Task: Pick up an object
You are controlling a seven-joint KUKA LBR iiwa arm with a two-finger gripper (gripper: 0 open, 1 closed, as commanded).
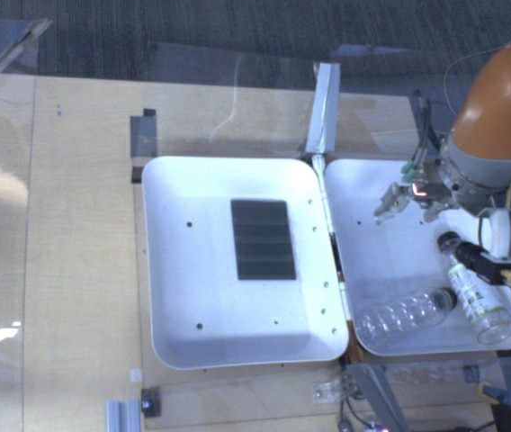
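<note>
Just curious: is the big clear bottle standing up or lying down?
Lying down: the clear bottle rests on its side on the right bin floor.

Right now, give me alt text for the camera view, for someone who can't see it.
The gripper hovers open and empty over the far end of the right bin. A clear bottle and a labelled bottle lie along its near side; a black slab lies centred in the left bin.
</note>
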